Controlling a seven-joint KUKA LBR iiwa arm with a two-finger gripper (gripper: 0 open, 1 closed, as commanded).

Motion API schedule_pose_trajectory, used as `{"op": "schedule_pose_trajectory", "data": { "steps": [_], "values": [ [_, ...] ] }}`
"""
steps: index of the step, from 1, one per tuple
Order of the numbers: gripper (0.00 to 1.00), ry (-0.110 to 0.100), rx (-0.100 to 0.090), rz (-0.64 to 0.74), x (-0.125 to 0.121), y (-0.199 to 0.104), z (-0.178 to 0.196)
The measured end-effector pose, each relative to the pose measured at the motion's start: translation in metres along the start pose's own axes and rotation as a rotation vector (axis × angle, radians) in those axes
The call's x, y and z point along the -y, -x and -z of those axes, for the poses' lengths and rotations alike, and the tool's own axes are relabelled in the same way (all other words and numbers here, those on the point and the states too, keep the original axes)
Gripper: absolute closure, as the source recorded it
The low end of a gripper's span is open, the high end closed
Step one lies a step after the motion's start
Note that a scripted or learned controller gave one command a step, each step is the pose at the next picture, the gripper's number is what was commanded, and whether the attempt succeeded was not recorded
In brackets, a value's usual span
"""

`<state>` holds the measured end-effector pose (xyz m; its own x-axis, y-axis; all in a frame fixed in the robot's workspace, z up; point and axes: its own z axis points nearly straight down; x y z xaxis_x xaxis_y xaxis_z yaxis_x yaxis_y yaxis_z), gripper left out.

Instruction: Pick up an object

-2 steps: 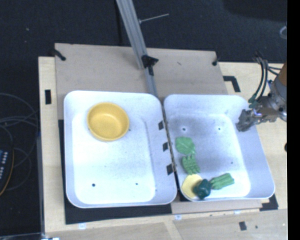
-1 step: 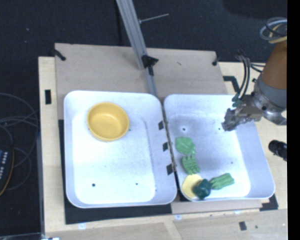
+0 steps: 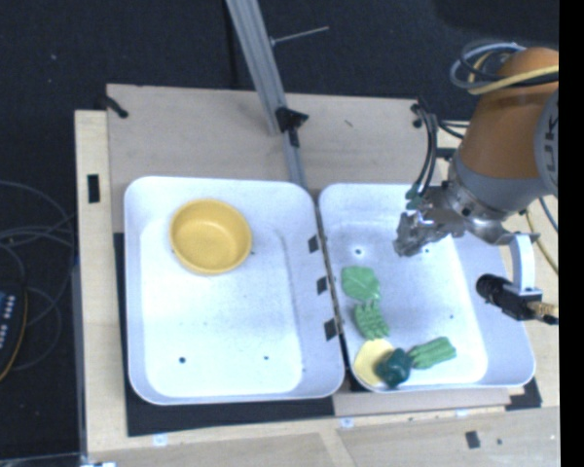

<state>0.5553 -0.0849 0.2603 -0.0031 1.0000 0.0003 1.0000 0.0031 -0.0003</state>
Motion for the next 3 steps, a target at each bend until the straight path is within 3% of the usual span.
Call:
{"op": "schedule_pose_trajectory", "data": {
  "steps": [2,3],
  "values": [
    [1.00,0.001,-0.001,0.001,-0.028,-0.098,-0.006],
    [1.00,0.000,0.000,0.000,-0.028,-0.149,-0.022]
  ]
}}
